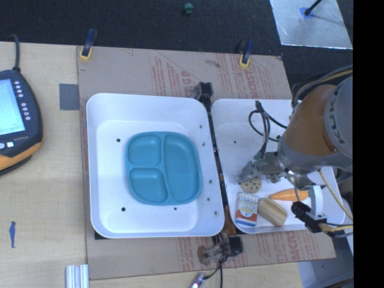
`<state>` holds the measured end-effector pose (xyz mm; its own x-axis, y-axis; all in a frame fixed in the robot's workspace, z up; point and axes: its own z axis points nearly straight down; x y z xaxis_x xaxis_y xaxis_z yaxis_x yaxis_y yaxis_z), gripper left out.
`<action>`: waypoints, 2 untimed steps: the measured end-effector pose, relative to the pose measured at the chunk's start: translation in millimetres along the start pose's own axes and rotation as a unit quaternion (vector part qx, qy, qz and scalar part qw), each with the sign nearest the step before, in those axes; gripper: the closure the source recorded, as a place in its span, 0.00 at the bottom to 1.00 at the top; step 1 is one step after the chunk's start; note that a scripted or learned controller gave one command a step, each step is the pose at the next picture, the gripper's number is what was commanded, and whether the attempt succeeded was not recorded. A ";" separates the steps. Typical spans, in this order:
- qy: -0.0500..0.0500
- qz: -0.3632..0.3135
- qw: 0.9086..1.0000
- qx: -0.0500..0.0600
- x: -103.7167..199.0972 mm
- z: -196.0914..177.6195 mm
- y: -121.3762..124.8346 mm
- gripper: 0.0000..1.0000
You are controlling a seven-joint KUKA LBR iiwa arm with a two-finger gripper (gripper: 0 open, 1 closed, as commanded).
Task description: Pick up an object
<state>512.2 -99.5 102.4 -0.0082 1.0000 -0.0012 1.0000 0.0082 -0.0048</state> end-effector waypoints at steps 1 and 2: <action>0.001 0.003 1.000 -0.001 0.6 10.5 59.4 0.00; 0.000 0.001 1.000 0.000 -5.7 11.1 -8.1 0.00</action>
<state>504.1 -105.3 91.3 -0.0056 1.0000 -0.0004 1.0000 0.0056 -0.0044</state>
